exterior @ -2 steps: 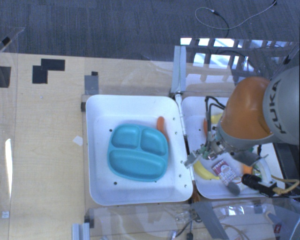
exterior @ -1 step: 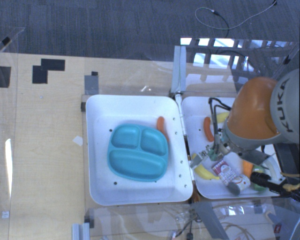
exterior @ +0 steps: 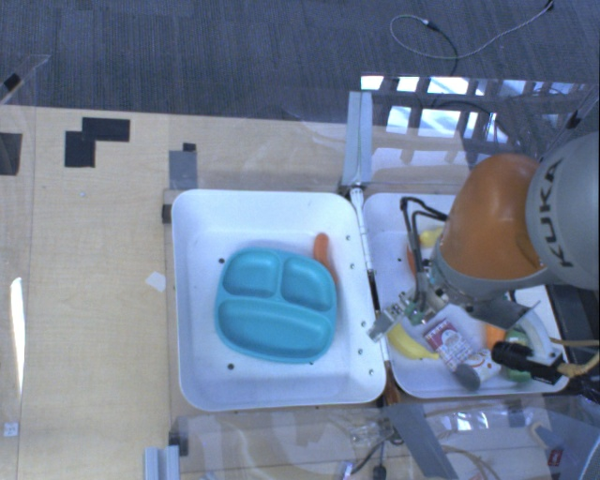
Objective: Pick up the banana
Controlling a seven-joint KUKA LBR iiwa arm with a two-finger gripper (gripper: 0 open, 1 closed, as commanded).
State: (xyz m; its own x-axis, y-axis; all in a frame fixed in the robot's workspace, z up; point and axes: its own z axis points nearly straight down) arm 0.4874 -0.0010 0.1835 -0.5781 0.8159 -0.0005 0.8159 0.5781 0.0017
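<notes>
Dark grey carpet [exterior: 234, 47] spans the frame's top, a thin cable [exterior: 427, 22] looping at upper right. Below, a pale wooden bench [exterior: 84, 300] bears black marks [exterior: 84, 145] at upper left.

Camera: one, fixed above the counter [exterior: 94, 328], looking down at a slant.
Frame: left bin [exterior: 197, 309], right bin [exterior: 384, 220], side by side.
Arm [exterior: 497, 225]: at frame right.

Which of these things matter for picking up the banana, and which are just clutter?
For the job: banana, gripper.
Lying about: blue divided plate, orange carrot-shaped item, red-and-white packet.
</notes>
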